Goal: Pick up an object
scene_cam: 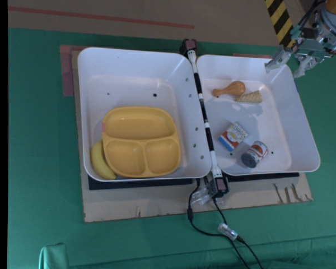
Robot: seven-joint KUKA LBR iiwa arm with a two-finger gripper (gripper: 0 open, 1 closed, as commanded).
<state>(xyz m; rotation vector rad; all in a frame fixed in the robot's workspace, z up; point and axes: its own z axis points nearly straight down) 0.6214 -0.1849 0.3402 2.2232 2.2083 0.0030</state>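
In the right bin (302, 133) lie a brown chicken drumstick (231, 89), a pale ice-cream cone (250, 97), a small red, white and blue carton (233, 136) and a small can (254, 153) on its side. My gripper (287, 64) hangs above the bin's far right corner, open, with nothing between its fingers. It is up and to the right of the cone and well apart from every object.
The left bin (129, 66) holds a yellow divided tray (141, 140) and a banana (101, 162) against the tray's left side. A bar (203, 116) with clamps runs between the bins. Cables (224, 228) trail over the green cloth in front. Hazard tape (277, 7) marks the far right.
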